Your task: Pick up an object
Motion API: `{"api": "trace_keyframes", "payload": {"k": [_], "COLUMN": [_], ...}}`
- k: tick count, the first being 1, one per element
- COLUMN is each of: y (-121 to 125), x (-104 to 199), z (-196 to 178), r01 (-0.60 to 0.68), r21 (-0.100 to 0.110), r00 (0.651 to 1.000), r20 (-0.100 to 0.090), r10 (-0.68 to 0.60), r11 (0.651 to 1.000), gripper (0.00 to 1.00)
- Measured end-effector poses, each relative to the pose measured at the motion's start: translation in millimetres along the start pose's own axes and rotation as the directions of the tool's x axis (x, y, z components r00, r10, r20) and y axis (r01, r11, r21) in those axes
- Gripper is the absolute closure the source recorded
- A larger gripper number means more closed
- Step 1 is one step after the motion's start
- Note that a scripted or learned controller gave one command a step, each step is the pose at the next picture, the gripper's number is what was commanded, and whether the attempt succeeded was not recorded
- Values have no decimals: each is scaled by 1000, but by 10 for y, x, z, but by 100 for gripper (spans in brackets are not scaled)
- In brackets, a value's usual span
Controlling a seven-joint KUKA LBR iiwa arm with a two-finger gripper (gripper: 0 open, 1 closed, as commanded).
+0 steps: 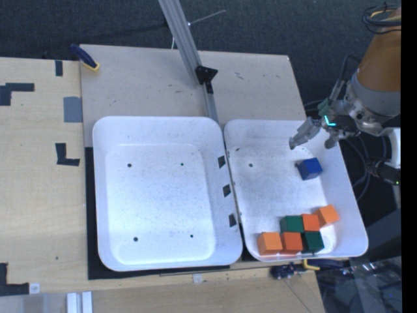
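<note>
Blue cube [309, 168] sits alone in the upper part of the right bin [260, 194], tilted a bit vs the bin walls, well apart from the other blocks. Gripper [317, 135] hangs just above and beside it, near the bin's far right corner, not touching; fingers spread apart, nothing between them, one grey finger [303, 136] pointing down-left toward the bin floor. Small teal light glows at the wrist. Arm [381, 64] comes in from the right w/ orange band above the wrist. At the near end of the same bin lies a cluster of blocks: orange block [269, 242] on the left, another orange [292, 241] next to it, two green blocks [293, 224] and [314, 240] packed in, plus orange ones at [311, 222] and [328, 214] up-right, all touching or nearly so. Left bin [104, 175] sits just beside the right one, rims meeting. Both rest on a wood bench [39, 194]. A grey metal rail [182, 31] runs at a slant from the top down to the gap between the bins.
</note>
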State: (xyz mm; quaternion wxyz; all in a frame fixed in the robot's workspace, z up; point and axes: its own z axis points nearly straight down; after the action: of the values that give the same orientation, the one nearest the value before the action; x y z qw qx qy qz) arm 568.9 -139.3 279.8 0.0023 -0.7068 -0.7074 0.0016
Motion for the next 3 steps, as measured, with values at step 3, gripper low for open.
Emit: {"api": "trace_keyframes", "payload": {"k": [3], "y": [2], "x": [-91], "z": [1100], "r01": [-1], "r21": [1], "r00": [1000], "r20": [2], "r10": [1], "r11": [1000], "gripper": [0]}}
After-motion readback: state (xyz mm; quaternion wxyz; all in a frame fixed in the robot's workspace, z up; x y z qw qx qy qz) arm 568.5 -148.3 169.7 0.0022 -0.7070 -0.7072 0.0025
